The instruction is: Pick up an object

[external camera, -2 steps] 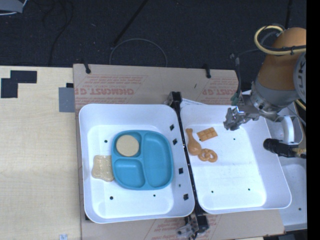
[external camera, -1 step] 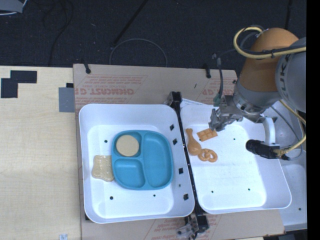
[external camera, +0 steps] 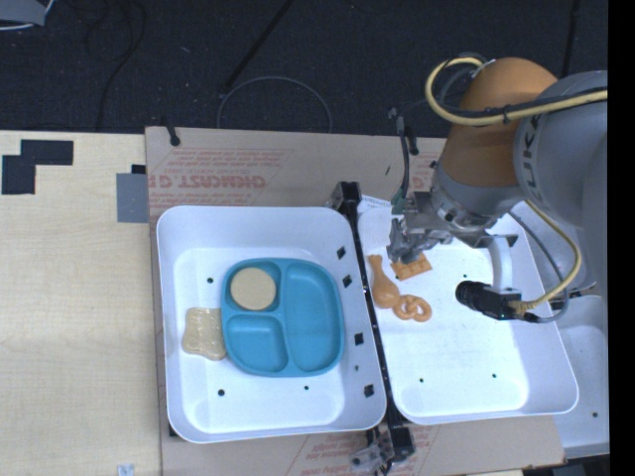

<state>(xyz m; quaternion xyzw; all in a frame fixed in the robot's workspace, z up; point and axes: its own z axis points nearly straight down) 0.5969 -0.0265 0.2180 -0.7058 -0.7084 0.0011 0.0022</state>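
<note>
My gripper (external camera: 405,250) hangs low over the upper left part of the right bin (external camera: 496,395), right above a flat orange cracker (external camera: 414,266) whose near edge shows beneath it. Just left of the cracker lies a long orange pastry (external camera: 381,284), and an orange pretzel (external camera: 413,309) rests a little nearer the front. The gripper's body hides the far part of the cracker.
The left bin (external camera: 189,405) holds a blue divided tray (external camera: 298,325) with a round tan biscuit (external camera: 252,288) in its upper left compartment. A pale slice of bread (external camera: 203,332) lies beside the tray's left edge. A black divider (external camera: 362,296) runs between the bins.
</note>
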